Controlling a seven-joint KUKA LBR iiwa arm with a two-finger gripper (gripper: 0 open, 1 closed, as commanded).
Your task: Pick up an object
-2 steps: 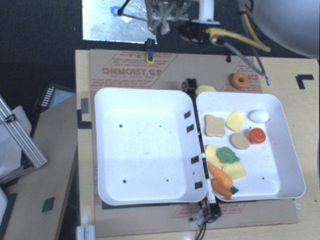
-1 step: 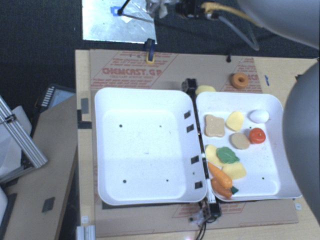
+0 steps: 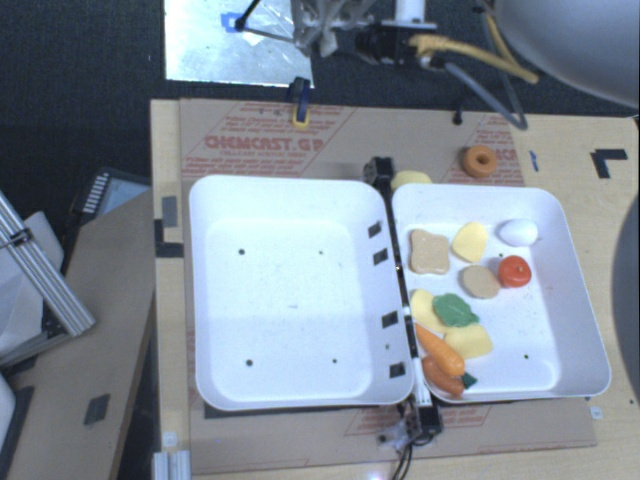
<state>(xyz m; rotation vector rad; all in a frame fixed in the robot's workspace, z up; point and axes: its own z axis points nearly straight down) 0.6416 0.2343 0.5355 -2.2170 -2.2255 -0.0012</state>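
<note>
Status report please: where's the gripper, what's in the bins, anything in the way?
Gripper high beyond the bins, nothing between its fingers. Toy food clustered in right bin: tomato, egg, carrot. Donut sits outside on the board. Nothing blocking.

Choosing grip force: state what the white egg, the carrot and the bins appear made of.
Egg: likely hard plastic, smooth, with a soft sheen.
Carrot: apparently moulded plastic, uniform orange, slightly glossy.
Bins: thin formed plastic by the look, matte white with rounded rims; not certain.
</note>
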